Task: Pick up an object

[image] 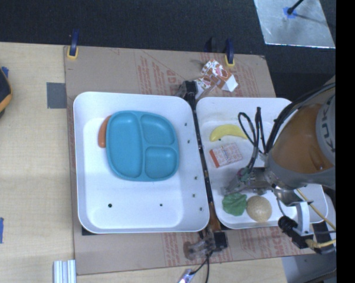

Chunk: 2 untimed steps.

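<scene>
Tabletop point(30, 175): carries two white bins side by side on cardboard.
Left bin point(89, 158): holds a blue divided plate point(143, 145), an orange thing half hidden under the plate's left edge.
Right bin point(216, 114): holds a banana point(226, 132), a red-and-white packet point(226, 155), a green lump point(235, 204), a tan ball point(259, 208).
Arm point(304, 143): reaches over the right bin.
End effector point(248, 180): low, just above the green lump; whether spread or pressed together cannot be told.
</scene>
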Available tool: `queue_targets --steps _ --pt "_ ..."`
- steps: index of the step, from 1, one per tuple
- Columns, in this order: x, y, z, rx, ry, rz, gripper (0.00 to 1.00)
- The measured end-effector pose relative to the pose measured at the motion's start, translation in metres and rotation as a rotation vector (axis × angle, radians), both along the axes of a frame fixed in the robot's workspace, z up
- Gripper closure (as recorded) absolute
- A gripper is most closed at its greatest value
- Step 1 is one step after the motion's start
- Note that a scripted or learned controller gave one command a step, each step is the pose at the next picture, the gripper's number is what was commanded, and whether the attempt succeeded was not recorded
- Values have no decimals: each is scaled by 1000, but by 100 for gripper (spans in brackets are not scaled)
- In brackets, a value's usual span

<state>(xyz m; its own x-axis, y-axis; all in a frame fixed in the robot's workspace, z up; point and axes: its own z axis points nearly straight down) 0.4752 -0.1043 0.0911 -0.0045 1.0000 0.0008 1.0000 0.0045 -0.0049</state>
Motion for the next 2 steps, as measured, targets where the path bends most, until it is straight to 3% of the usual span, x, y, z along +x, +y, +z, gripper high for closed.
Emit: queue_targets --steps 2 --pt "19 5 0 -2 -3 1 0"
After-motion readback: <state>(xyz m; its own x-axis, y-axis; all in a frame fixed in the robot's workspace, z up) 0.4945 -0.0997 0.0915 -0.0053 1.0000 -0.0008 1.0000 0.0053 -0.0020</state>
